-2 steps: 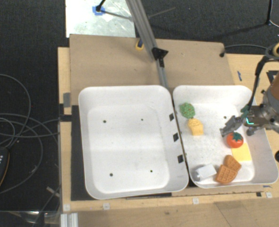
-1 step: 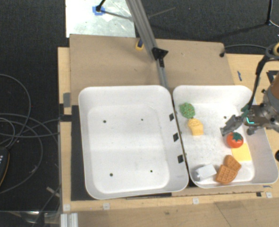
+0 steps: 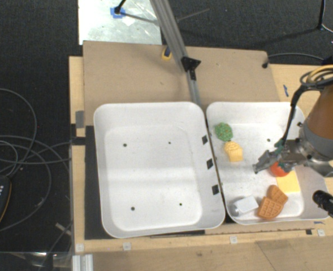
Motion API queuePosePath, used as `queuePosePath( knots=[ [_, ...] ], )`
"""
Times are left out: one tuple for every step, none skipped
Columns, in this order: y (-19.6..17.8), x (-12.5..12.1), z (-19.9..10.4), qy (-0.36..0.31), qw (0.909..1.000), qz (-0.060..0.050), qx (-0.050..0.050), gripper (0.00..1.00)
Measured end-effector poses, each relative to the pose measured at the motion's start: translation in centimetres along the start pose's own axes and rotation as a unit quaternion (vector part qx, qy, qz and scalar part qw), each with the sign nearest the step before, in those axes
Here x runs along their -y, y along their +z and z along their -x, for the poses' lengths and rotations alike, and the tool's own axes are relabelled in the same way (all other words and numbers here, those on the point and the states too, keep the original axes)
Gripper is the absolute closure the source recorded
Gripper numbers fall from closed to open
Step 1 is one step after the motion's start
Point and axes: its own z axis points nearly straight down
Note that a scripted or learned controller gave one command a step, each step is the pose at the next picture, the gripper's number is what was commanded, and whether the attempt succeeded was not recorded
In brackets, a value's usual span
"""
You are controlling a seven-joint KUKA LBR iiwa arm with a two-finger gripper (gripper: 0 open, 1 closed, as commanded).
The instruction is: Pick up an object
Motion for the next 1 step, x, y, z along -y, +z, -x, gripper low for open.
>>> queuePosePath(
  knots=[
    [6.24,0.36,-0.03,0.000,1.0000,0.000,0.000,0.00]
  ],
)
